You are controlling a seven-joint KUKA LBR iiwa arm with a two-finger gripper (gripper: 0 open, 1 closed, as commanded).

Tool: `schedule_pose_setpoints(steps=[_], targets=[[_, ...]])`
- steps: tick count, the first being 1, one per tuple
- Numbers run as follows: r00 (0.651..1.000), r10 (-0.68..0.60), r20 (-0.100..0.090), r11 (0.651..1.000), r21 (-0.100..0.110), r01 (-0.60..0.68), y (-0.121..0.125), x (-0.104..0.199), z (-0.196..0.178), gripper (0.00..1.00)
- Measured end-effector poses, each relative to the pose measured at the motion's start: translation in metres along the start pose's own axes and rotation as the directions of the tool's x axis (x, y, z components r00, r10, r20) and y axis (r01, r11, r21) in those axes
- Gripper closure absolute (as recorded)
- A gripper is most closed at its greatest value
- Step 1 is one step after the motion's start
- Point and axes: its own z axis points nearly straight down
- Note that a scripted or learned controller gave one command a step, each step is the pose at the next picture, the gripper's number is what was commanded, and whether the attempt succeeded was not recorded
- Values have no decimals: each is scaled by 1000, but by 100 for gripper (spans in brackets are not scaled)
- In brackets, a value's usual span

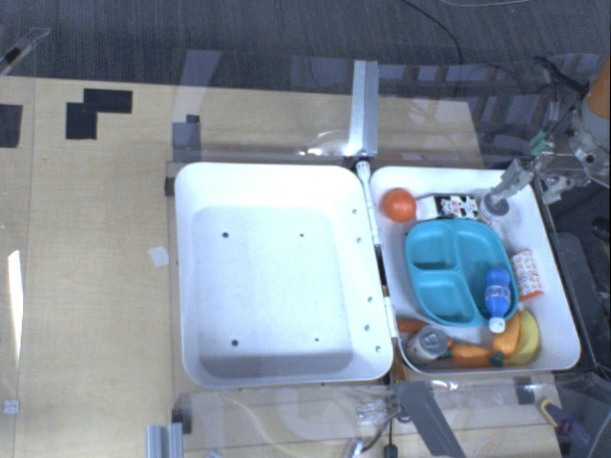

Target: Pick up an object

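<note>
My arm comes in from the right side of the counter (86, 284) and slants down into the right bin (563, 337). My claw (498, 201) is at the bin's far right corner, just past the blue tray (449, 275). I cannot tell how it is set. The orange ball (399, 204) sits at the far left corner. The blue bottle (496, 299) lies on the tray's right side.

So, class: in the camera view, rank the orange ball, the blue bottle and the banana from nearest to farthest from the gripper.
1. Orange ball, at the right bin's far-left corner; the gripper is at its far-right corner.
2. Blue bottle, on the teal tray's right side.
3. Banana, in the near-right corner.
</note>
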Motion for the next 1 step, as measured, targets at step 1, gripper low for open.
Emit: schedule_pose_setpoints(steps=[1], targets=[[995, 100, -1, 995, -2, -100, -28, -16, 153, 0]])
